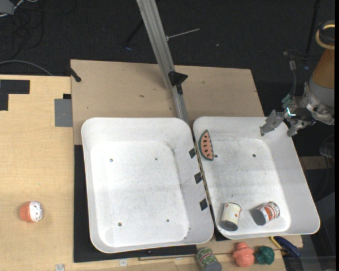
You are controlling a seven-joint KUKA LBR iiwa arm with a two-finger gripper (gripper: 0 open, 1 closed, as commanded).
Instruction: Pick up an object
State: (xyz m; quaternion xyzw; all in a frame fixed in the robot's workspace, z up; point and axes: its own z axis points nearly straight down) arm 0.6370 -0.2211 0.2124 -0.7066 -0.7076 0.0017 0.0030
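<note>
**Robot Arm Waits at the Edge of the Right Bin**

The gripper [282,123] hangs over the far right rim of the right bin [294,174]. Its two fingers are spread apart, and nothing is between them. The arm comes in from the right, and its orange band [326,66] shows above the wrist.

Three things lie in the right bin. A watermelon slice [206,145] with a red face and a green edge leans on the left wall, up near the far end. A white cup [230,215] lies on its side near the front of the bin. Just beside it, a little can [266,213] also lies on its side. The can has a red and white label, but the words on it are too small to read. All three things are well apart from the gripper.

The left bin [96,134] sits right next to the right bin, and their rims touch in the middle.

On the bench in front of the right bin lie a small dark can [205,258], a pink toy [243,254] and a green toy [264,255]. Far to the left, an orange and white ball [31,212] rests on the light wooden board [22,151]. A long metal rail [161,49] slants down from the top toward the place where the two bins meet.
</note>
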